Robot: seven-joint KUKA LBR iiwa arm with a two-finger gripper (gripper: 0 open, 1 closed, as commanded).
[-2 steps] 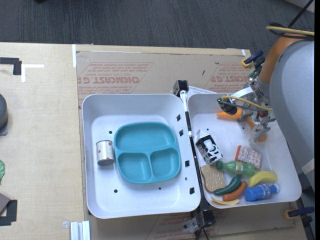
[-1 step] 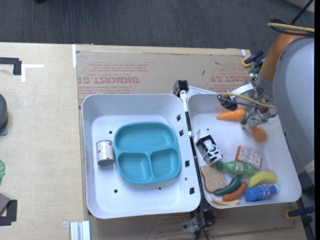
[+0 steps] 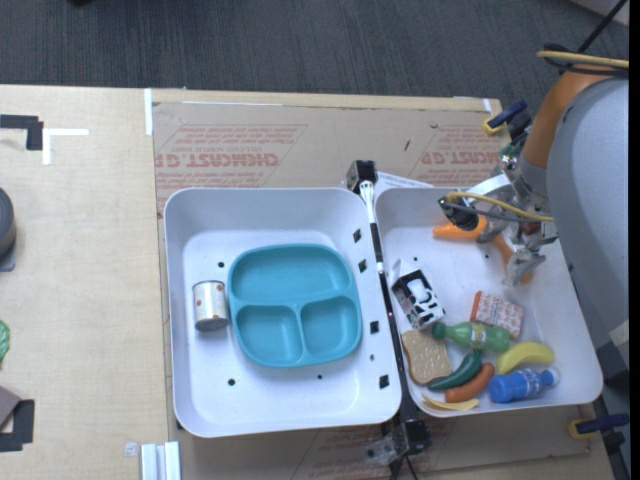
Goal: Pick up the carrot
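Note:
The carrot point(image 3: 458, 233) is orange and lies in the upper part of the right bin point(image 3: 560, 268), near its back wall. My gripper point(image 3: 521, 261) hangs over the same bin, just right of the carrot and a little nearer the camera. Cables and the wrist cover the carrot's right end. Nothing shows held in the gripper.
The right bin's lower half holds a black-and-white pack point(image 3: 418, 300), a red cracker pack point(image 3: 497, 314), a green bottle point(image 3: 472, 336), a banana point(image 3: 526, 356), a blue bottle point(image 3: 520, 384) and a bread slice point(image 3: 427, 358). The left bin point(image 3: 190, 378) holds a teal divided plate point(image 3: 295, 303) and a tin can point(image 3: 209, 305).

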